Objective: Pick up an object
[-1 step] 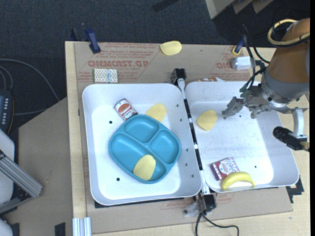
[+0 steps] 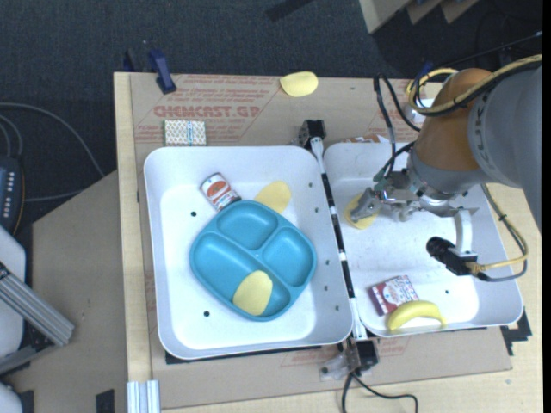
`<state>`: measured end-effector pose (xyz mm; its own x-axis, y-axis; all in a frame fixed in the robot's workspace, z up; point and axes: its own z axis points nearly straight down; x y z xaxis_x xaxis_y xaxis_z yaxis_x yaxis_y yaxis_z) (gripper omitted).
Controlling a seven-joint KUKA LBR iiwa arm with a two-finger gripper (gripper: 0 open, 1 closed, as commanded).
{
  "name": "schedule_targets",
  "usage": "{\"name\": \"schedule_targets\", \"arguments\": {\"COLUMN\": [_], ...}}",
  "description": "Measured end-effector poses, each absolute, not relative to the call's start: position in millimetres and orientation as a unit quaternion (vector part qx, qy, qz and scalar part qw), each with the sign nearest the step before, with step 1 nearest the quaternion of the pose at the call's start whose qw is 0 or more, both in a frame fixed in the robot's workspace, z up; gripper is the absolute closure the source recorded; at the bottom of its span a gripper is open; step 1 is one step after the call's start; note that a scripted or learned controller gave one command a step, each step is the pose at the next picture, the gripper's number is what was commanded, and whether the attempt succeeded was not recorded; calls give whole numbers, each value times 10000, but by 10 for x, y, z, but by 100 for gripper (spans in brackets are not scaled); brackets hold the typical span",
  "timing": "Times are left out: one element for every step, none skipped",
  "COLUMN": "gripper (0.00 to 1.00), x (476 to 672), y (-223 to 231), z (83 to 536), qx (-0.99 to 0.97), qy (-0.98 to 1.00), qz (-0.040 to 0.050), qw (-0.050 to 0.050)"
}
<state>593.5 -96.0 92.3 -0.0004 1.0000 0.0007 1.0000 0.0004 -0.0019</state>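
One fixed camera above the bench (image 2: pixel 129 231), slanted down, apparently fairly near, both bins (image 2: pixel 172 317) framed.

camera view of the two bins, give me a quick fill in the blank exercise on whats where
1. The blue divided plate lies in the ____ bin.
2. The banana lies at the near edge of the ____ bin.
3. The small can lies beside the plate's ____ corner.
4. The gripper is down over a ____ object in the right bin.

Missing words: left; right; far left; yellow
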Motion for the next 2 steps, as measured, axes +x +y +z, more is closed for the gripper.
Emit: {"name": "schedule_targets", "arguments": {"gripper": [0,100], "x": [6354,6360], "y": [-969,-966], "z": [848,950], "qx": [-7069,-7066], "qy": [-7073,-7076], "qz": [-3,-10], "qw": [-6,-17]}}
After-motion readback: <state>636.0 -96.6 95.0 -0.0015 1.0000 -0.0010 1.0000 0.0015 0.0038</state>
